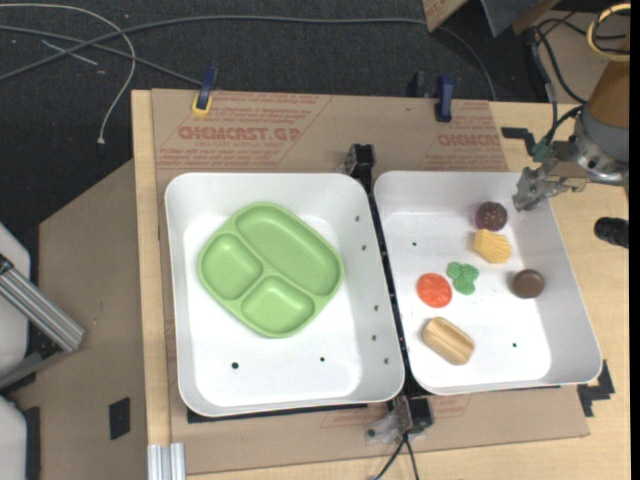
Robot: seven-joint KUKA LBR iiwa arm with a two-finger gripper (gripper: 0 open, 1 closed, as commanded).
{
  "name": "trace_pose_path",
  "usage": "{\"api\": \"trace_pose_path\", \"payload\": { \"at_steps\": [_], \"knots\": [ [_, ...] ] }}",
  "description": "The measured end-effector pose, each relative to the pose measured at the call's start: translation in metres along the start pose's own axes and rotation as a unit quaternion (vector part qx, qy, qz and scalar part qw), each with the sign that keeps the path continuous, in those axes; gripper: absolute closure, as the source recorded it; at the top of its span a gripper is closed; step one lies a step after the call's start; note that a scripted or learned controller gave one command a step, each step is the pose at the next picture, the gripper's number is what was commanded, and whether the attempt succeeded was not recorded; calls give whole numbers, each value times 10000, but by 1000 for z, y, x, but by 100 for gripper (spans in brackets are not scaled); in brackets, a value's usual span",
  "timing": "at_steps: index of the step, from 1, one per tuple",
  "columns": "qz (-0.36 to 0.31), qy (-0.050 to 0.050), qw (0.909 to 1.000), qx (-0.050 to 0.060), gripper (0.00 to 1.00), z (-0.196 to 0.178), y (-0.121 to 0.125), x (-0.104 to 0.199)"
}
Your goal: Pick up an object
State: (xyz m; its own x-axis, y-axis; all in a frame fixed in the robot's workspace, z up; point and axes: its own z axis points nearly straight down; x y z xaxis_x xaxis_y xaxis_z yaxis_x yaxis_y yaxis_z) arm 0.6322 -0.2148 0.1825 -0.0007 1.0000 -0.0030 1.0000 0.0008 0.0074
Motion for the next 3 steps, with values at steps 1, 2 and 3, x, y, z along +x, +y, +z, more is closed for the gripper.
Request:
{"api": "trace_pose_path", "payload": {
  "at_steps": [1, 2, 3],
  "knots": [
    [0, 5, 10000, 9, 100, -29, 2, 0],
    [-16, 25, 10000, 42, 100, -42, -7, 46],
    [-22, 27, 10000, 47, 100, -38, -9, 94]
  ]
}}
